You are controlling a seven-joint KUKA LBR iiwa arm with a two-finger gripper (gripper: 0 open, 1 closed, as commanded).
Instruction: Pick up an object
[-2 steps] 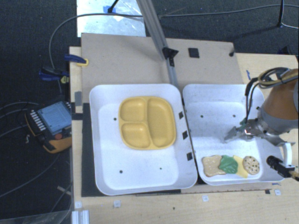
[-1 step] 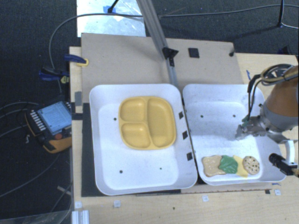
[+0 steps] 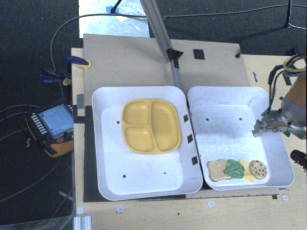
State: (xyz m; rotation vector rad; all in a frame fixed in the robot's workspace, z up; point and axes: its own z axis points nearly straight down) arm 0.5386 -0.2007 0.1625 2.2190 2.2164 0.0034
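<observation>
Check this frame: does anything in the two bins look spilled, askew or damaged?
Nothing stands out. The yellow three-compartment plastic plate lies flat in the left white bin. The toy foods, a tan bread slice, green leaf and speckled cookie, sit bunched along the right white bin's near wall.

A robotics lab or test cell was shown. Two shallow white bins point(image 3: 144, 188) had been set side by side on a plain wooden bench point(image 3: 249, 212) backed with a cardboard sheet point(image 3: 129, 56). Loose cables point(image 3: 72, 23) were trailed across dark carpet point(image 3: 33, 32), where a handheld control pendant point(image 3: 50, 126) was laid. Clamps point(image 3: 72, 63) were fixed at the bench edge, and a metal pole point(image 3: 156, 20) was mounted overhead.
</observation>
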